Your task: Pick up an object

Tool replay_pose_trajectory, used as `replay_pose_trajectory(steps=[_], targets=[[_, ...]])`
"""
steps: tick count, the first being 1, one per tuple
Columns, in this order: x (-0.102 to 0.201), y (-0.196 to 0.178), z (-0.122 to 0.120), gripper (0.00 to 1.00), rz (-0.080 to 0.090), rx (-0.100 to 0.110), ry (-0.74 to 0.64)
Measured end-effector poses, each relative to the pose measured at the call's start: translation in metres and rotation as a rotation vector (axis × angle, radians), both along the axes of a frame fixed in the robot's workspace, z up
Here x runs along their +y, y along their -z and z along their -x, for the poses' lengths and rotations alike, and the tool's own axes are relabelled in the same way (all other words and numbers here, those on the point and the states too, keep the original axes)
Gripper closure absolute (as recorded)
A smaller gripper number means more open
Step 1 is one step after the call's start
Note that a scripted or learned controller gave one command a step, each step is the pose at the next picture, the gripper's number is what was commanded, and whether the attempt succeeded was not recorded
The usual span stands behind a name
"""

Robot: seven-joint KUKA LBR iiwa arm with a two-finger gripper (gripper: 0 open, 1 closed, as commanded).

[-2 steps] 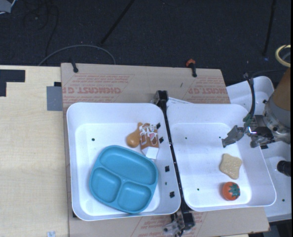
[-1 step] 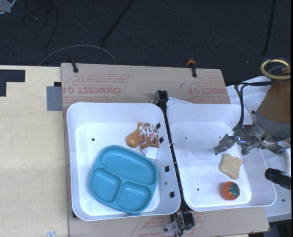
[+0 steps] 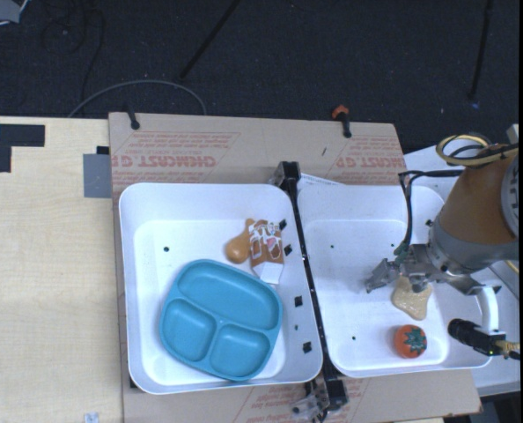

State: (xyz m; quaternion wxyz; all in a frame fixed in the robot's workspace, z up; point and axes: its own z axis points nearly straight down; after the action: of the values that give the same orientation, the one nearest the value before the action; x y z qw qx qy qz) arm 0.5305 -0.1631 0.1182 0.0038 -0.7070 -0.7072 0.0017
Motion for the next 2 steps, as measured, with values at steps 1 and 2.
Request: replay_pose_trajectory(steps=[1,2], targets=[[-0.001,0.029,-0.001,0.0,0.006,-0.008,0.001],[-0.004,0.016,-0.002,1.0,0.011,-0.015,0.007]])
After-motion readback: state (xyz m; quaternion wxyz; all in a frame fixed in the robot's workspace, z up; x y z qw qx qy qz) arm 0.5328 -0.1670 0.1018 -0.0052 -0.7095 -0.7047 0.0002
